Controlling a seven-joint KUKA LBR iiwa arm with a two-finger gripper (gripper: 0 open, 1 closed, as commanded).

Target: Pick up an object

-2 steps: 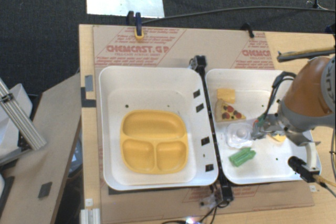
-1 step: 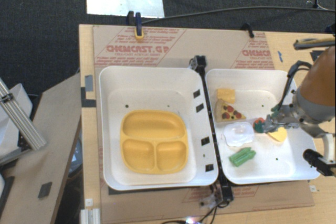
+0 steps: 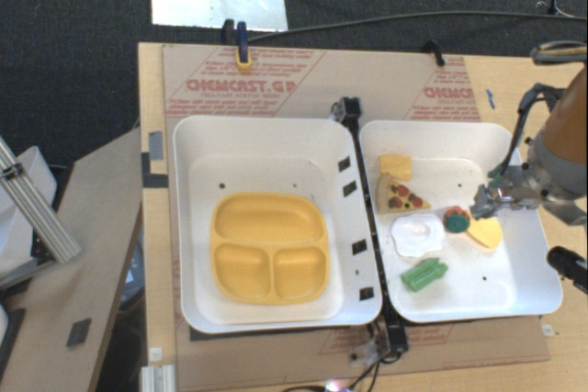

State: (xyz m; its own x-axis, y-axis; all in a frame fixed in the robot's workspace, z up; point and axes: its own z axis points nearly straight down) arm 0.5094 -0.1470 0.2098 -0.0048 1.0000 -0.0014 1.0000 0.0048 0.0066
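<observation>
Reaching in from the right edge of the frame, the gripper (image 3: 489,201) sits low over the right bin (image 3: 528,289), its tip just above and touching or nearly touching the upper edge of a yellow wedge-shaped piece (image 3: 486,233); whether it is released or clenched cannot be told from this slant, and nothing is seen between its parts. Just left of the gripper lies a small red and green toy (image 3: 457,219), like a tomato or strawberry, touching or almost touching the yellow wedge. Further left in the same bin is a white fried-egg piece (image 3: 416,235), and below it, toward the lower middle of the bin, a green ridged piece (image 3: 424,274) lying tilted. Above the egg rests a pizza slice (image 3: 399,196) with red spots, and above that, near the bin's upper left corner, a yellow cheese block (image 3: 396,166). The left bin (image 3: 197,151) holds a yellow divided tray (image 3: 270,246) with three compartments, set flat in the centre. Both bins stand side by side on a sheet of cardboard (image 3: 276,78) printed with red lettering, which lies on the desk (image 3: 152,106). A blue and yellow clamp (image 3: 241,46) grips the cardboard's upper edge.
</observation>
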